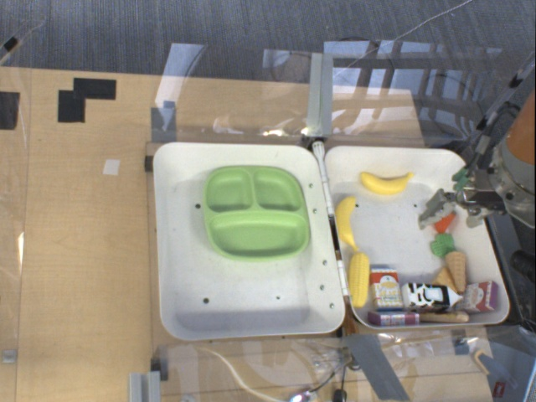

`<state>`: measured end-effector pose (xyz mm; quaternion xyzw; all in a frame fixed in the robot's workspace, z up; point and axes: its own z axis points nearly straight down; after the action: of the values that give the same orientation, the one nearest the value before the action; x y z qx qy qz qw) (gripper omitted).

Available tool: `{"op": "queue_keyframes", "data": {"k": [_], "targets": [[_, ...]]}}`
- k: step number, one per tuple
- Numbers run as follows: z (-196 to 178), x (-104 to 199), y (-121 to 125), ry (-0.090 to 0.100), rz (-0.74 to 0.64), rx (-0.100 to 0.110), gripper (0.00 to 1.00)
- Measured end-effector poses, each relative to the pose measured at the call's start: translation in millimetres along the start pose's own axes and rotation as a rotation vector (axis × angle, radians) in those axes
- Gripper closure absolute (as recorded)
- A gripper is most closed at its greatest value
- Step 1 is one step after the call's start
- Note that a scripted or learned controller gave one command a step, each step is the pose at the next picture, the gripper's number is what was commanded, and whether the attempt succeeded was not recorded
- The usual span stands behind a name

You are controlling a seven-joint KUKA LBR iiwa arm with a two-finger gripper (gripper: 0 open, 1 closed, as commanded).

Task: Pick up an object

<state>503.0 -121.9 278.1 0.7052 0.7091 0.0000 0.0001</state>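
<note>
My gripper hangs over the right side of the right bin, its two grey fingers spread open. A small orange carrot piece shows just below and between the fingers; I cannot tell whether they touch it. A green leafy piece lies right under it. Other toys in this bin: a banana at the back, a second banana along the left wall, a corn cob, a small juice box, a cow-patterned carton, an ice-cream cone.
The left bin holds a green divided plate. A purple marker and a red-and-white carton lie along the right bin's front wall. A metal divider separates the bins.
</note>
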Motion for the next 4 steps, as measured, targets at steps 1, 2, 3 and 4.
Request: {"op": "queue_keyframes", "data": {"k": [1,2,3,4], "targets": [[141.0,-7.2,60.4,0.001,-0.036,0.004,0.0],[189.0,-12.9,121.1,-0.001,-0.014,-0.012,0.0],[190.4,15.2,157.6,0.001,0.206,-0.01,0.0],[181.5,17.3,158.5,0.003,0.199,-0.008,1.0]]}}
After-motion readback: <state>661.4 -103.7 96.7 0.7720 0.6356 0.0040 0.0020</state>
